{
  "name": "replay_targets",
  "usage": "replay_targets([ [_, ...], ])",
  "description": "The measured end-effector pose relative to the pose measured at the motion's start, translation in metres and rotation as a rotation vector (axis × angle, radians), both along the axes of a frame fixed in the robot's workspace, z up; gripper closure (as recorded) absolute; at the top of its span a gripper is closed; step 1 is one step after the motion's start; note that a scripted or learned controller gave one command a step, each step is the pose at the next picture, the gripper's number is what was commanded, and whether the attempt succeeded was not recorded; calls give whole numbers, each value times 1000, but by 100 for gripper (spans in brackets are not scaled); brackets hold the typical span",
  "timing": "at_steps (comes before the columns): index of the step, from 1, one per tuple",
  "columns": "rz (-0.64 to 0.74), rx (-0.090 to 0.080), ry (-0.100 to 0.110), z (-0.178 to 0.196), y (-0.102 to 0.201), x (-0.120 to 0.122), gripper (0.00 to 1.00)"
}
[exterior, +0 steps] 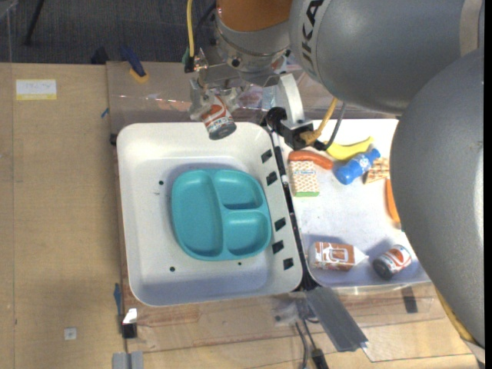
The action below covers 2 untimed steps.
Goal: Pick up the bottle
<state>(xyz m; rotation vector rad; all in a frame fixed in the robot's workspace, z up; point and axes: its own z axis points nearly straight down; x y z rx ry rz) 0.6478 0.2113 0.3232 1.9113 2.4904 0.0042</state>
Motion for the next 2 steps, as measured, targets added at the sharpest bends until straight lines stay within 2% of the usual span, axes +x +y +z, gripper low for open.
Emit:
replay_targets([
  [1,559,-1,2,-62,-48,-12,100],
  [2,792,-4,-15,-201,-77,-28,100],
])
